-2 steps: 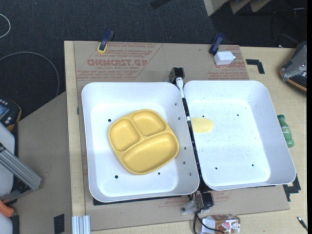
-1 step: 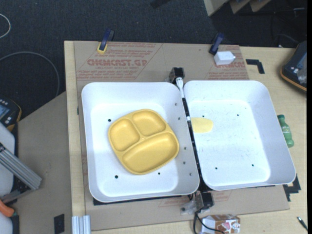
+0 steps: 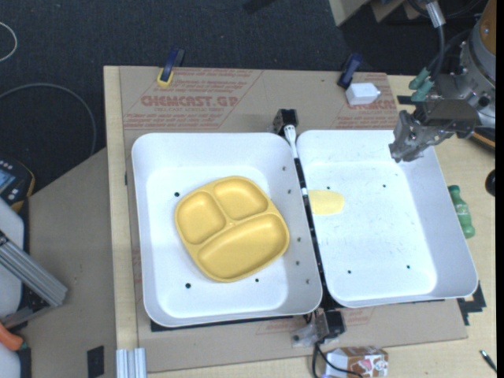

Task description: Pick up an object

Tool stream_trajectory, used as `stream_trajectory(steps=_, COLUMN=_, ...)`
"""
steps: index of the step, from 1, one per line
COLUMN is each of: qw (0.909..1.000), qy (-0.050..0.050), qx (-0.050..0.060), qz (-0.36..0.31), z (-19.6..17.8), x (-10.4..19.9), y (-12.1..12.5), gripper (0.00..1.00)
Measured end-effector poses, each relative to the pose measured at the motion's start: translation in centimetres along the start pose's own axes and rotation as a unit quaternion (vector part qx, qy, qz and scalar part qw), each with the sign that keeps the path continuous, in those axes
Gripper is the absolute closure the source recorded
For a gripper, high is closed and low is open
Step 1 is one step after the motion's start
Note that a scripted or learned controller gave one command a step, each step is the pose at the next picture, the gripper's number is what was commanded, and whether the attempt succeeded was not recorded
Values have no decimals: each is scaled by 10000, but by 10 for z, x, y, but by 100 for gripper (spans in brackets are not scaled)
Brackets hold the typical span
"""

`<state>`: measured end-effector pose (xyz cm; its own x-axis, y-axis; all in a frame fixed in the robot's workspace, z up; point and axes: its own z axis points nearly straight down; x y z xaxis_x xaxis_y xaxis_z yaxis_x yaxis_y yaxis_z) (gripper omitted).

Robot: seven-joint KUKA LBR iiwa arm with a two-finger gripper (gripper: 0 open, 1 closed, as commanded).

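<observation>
Near edge: small brown-and-white packet on the tabletop at the bottom, beside a black clip and loose wires below the seam between the two bins.
Tabletop: brown board printed with red lettering along its far side; dark carpet around it.
Left bin: shallow, white, with rounded corners; a few small dark holes in its floor.
Yellow tray: three-compartment plate lying flat in the middle of the left bin, two small compartments toward the far side, one large toward the near side; clear of all four walls.
Right bin: shallow, white, touching the left bin along the centre seam; floor lightly speckled.
Yellow piece: small, flat, pale yellow, in the right bin, at its left wall, just beside the seam; well apart from the jaws.
Gripper: grey, at the right bin's far right corner, above the rim; nothing visible between the jaws.
Jaws: cannot tell whether spread or pressed together; the fingers merge into one dark grey shape at this angle.
Arm: enters from the right, cables looping above the wrist.
Far edge: yellow-tipped clamp at left, dark blue clamp at right, white block just beside the latter.
Right margin: green bottle-shaped item on the tabletop outside the right bin.
</observation>
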<state>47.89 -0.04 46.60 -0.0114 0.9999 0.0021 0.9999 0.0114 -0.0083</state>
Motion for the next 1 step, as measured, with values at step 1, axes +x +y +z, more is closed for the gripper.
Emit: stream_trajectory(steps=1, qw=10000, qy=-9, qx=11, qz=15, z=92, x=70, y=1, gripper=100)
